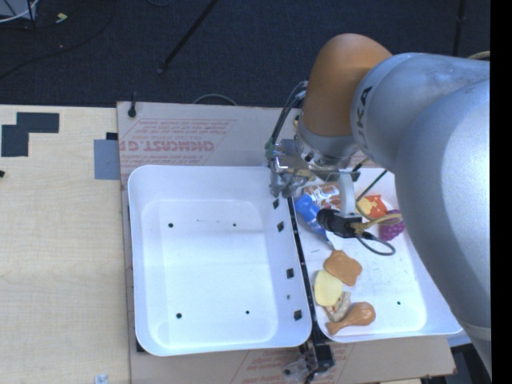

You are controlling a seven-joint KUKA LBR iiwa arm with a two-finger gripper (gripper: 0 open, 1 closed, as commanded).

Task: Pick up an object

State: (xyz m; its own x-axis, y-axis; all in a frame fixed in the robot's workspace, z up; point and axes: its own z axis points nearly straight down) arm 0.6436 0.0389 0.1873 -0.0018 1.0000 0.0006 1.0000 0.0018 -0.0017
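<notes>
Objects [344, 269] lie in the right bin [416, 314]; we see the tool [298, 184] above them at the bin's far left corner. A drumstick-shaped piece [352, 316] points left along the near wall. The arm hides the tool's tips, so we cannot tell its state.

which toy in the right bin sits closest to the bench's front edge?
The drumstick-shaped orange-brown toy, at the right bin's front rim. The tan slice and pale yellow piece lie just behind it; the blue toy lies furthest back.
</notes>
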